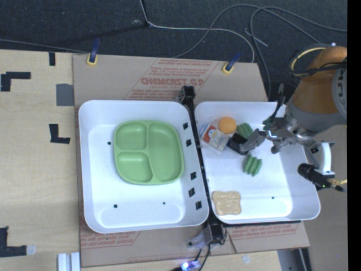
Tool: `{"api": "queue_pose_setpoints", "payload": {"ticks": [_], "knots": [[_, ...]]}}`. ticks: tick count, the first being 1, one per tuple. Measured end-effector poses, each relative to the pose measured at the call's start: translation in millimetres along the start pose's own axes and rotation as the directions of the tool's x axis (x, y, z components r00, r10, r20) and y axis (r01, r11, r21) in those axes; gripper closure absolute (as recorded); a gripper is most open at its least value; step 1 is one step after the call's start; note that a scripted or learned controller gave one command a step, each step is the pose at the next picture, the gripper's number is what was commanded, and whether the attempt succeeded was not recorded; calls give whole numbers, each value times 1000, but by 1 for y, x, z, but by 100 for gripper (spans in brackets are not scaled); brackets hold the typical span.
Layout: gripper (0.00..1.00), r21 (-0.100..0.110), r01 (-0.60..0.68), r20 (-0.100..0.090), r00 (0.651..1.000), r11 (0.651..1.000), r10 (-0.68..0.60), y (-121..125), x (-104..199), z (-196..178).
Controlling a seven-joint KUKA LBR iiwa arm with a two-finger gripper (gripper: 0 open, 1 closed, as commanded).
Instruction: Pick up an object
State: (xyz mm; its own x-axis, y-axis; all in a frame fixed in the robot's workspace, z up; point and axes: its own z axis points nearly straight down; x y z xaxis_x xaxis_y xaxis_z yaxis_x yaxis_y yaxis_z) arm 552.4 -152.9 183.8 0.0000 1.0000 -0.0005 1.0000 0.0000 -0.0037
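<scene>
Left bin (93, 151): one green divided plate (149, 152), set centrally.
Right bin (302, 205): orange ball (227, 124) and small red-and-white carton (213, 136) at far left; green ridged piece (252, 165) mid-bin; tan toast slice (226, 202) at near-left corner.
End effector (240, 145): low beside the carton; I cannot tell its opening or any hold.
Open room: right bin's near-right floor.

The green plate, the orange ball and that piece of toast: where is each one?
green plate (149, 152), camera view, on the ridge where its three compartments meet.
orange ball (227, 124), camera view, on the middle of its top.
toast (226, 202), camera view, on the centre of the slice.
</scene>
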Motion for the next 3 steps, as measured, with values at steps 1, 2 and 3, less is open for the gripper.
{"api": "queue_pose_setpoints", "payload": {"ticks": [1, 2, 3], "knots": [[0, 2, 1, -1, 1000, 1000, -1, 5, 4, 62], [0, -14, 1, 7, 1000, 1000, 0, 8, 2, 95], [100, -25, 0, 13, 1000, 1000, 1, 11, 0, 80]]}}
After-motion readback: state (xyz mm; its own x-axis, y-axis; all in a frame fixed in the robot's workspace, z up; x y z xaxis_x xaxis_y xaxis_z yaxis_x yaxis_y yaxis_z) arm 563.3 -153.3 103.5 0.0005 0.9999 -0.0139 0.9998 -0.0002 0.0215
